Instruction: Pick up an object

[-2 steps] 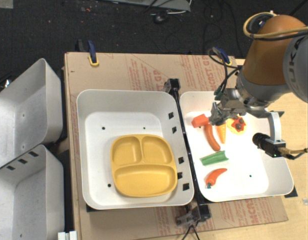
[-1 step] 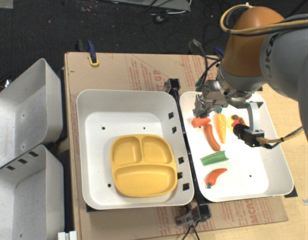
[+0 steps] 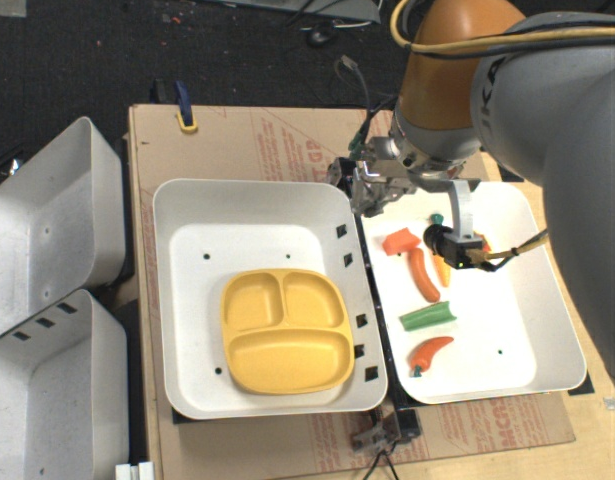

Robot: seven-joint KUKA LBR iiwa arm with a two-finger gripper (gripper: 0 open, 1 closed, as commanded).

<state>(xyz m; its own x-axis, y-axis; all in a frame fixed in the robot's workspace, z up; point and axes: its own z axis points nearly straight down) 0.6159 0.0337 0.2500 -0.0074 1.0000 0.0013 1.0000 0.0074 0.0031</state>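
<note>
- Candidate objects lie in the right bin [image 3: 547, 353]. A red piece [image 3: 398, 240] sits against a carrot [image 3: 424, 278], touching or nearly so. Below them lie a green piece [image 3: 427, 316] and a chilli [image 3: 430, 351], each apart from the rest.
- The tool [image 3: 372, 190] hangs over that bin's upper left corner, near the red piece. Whether it is open or closed cannot be told, and no object is seen held in it.
- Risk: the red piece and carrot adjoin. A descent onto either may shove the other, or catch both and drop one.
- Risk: the tool stands close to the walls where the bins meet. A straight descent from here would likely strike a rim, not an object.
- Risk: all four objects are small and low. A slightly offset grasp may close on nothing or flick the object aside.
- The left bin [image 3: 177, 203] holds a yellow tray [image 3: 286, 330], broad and flat and likely a poor target.
- Both bins rest on the surface [image 3: 247, 133].
</note>
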